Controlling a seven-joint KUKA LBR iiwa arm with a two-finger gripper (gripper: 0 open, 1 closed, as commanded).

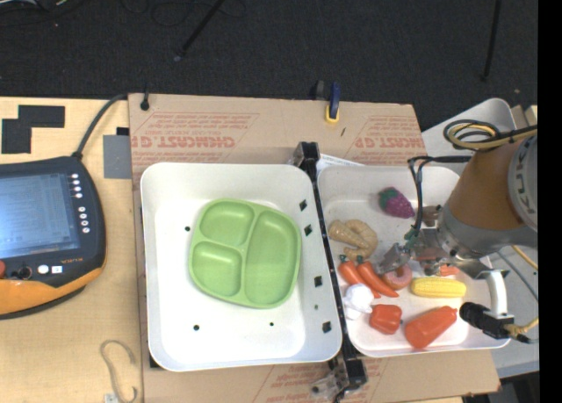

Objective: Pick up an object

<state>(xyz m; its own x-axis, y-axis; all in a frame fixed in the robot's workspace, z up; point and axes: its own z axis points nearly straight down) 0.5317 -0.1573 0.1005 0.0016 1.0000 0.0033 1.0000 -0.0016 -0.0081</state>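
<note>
The right bin [351, 183] holds several toy foods: a purple piece [397, 203] at the back, a tan croissant-like piece [353, 233], orange carrots [369, 277], a white piece [356, 298], a yellow corn cob [438, 287], a red pepper [385, 317] and an orange-red piece [429, 326]. My gripper [410, 256] reaches down into this bin from the right, low over a pink piece [398, 278] between the carrots and the corn. Its fingertips are dark and blurred among the toys.
The left bin [167, 208] carries a green divided plate [246, 253]. A black clamp bar [318, 234] runs between the bins. A teach pendant [48, 233] lies at the far left on the cardboard. Cables [470, 133] loop above the arm on the right.
</note>
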